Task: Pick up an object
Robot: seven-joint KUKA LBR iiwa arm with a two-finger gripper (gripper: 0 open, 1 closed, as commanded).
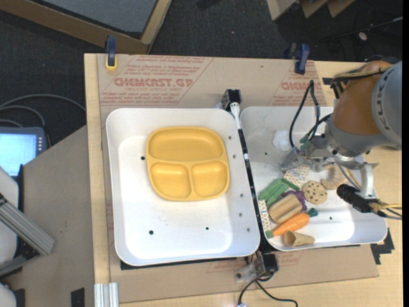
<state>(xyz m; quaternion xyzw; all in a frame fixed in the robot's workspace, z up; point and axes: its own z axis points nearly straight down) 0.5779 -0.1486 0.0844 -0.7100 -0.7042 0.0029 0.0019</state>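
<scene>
Seen from above, the grey, orange-banded arm's gripper point(317, 166) hangs low in the right white bin point(370, 235), over a pile of toy food: a round speckled cookie point(314, 192), an orange carrot point(291, 224). Its grip cannot be made out; nothing looks lifted yet. A yellow divided plate point(188, 162) sits in the left white bin point(128, 235).

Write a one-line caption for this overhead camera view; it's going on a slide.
Arm's gripper above toy food in the right bin; yellow divided plate in the left bin.
</scene>
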